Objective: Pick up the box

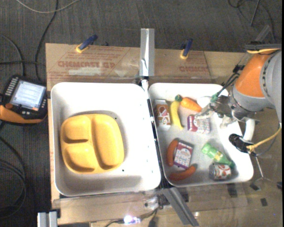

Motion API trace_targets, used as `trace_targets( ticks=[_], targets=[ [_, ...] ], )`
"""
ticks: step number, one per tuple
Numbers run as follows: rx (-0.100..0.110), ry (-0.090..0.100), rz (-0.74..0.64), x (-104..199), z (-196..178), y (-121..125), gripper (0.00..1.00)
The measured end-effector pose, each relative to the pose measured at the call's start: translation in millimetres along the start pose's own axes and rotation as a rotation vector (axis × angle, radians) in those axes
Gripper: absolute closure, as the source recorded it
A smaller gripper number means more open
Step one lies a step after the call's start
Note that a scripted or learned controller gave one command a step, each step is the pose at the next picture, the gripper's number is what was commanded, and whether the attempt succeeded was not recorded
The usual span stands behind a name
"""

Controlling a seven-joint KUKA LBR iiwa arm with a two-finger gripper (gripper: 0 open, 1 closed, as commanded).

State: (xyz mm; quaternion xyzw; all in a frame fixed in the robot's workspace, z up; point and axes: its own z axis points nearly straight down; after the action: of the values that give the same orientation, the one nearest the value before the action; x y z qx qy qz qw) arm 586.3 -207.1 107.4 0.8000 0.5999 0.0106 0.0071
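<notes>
Box (182, 154), small, purple-and-white printed face, lies flat in the lower middle of the right bin (244, 174). A red-orange sausage toy (172, 151) touches its left edge; a second sausage (182, 173) curves just below it. Right of the box: a green bottle-shaped toy (211, 151), then a small can (221, 171) on its side near the bin's lower right corner. Above the box, a white carton (199, 124) with red print, and to its left a yellow banana (174, 113) and a brown-labelled packet (162, 114) against the bin's left wall. A carrot (189, 103) lies at the top, near the banana's tip. Gripper (212, 109) sits over the upper right part of that bin, just beside the white carton, well apart from the box; whether it is clenched or released cannot be told. Left bin (66, 91) carries a yellow divided tray (92, 142). On the worktop's far edge, two blue-and-yellow clamps (86, 43). A pendant (23, 98) with lit screen lies left of the worktop.
</notes>
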Motion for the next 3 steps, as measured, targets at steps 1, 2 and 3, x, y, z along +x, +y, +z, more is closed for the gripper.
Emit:
trace_targets(
  ticks=[1,2,3],
  targets=[
    [0.001,-0.01,0.144,48,12,-20,0.0],
    [-0.007,-0.011,0.143,46,-1,-18,1.0],
    [-0.002,-0.012,0.144,46,1,-19,0.0]
  ],
)
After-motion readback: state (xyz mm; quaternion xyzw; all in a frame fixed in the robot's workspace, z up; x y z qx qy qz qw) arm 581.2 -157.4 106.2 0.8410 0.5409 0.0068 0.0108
